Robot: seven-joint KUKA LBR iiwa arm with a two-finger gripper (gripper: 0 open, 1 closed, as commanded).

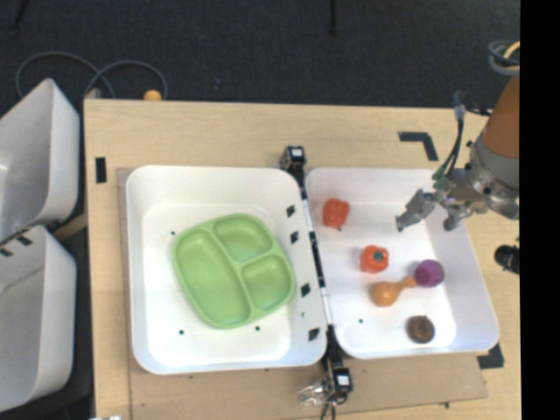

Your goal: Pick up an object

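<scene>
Fingers (430, 214) spread above right bin (350, 331), red pepper (374, 258) lying near, apart.

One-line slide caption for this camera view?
KUKA arm's open hand hovers over the right bin holding five small items; a green divided plate sits in the left bin.

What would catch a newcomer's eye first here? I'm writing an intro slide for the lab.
The big light-green divided plastic plate lying in the left white bin stands out first. Next come the small bright toys scattered in the right white bin: an orange-red block, a red pepper-like piece and a purple ball. The grey two-finger gripper hangs over that bin's far right corner.
</scene>
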